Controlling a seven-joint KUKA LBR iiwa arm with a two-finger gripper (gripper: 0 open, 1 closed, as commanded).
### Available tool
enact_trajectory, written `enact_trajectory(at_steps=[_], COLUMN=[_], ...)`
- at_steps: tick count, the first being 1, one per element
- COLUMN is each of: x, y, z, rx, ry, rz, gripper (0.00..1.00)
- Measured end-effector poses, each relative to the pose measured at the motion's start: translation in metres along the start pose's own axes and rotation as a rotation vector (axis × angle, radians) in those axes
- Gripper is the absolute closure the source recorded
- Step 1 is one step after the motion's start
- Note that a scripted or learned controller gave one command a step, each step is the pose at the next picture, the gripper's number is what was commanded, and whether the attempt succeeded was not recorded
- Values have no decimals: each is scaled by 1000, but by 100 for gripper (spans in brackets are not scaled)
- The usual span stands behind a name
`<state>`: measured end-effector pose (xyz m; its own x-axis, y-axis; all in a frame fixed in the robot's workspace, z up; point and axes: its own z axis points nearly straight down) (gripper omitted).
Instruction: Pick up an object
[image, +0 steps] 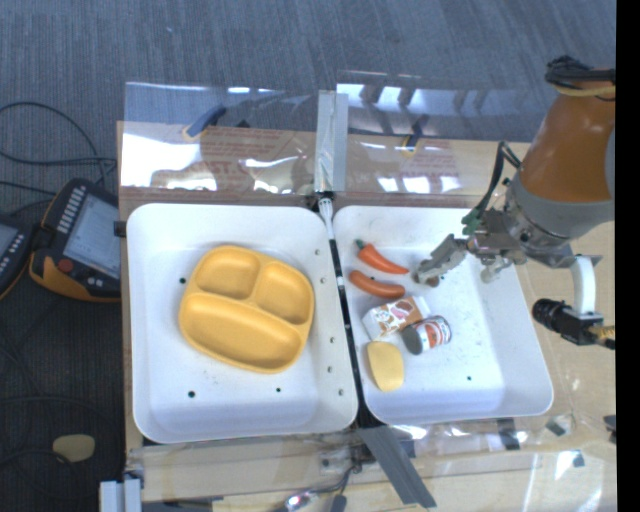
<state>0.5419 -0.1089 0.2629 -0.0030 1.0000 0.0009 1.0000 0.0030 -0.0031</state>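
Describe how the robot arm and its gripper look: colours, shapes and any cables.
The arm has a wide, rounded orange band with a grey section below it at the wrist. The gripper is a slim grey metal piece, which extends from a darker, blocky mount. Thin dark cables run along the wrist beside the mount. A white curved part with a black cylinder at its end hangs under the wrist.

yellow tray | white bins | orange carrot | pale-yellow piece, possibly potato

Bright even light, glare on the clear back panels, slightly soft focus.
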Motion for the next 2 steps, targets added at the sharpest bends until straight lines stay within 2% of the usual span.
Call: enact_trajectory(at_steps=[1,2], x=[-25,3], y=[27,93], z=[161,174], rx=[-3,-12], ry=[0,-4], rz=[1,0], gripper=[0,0])
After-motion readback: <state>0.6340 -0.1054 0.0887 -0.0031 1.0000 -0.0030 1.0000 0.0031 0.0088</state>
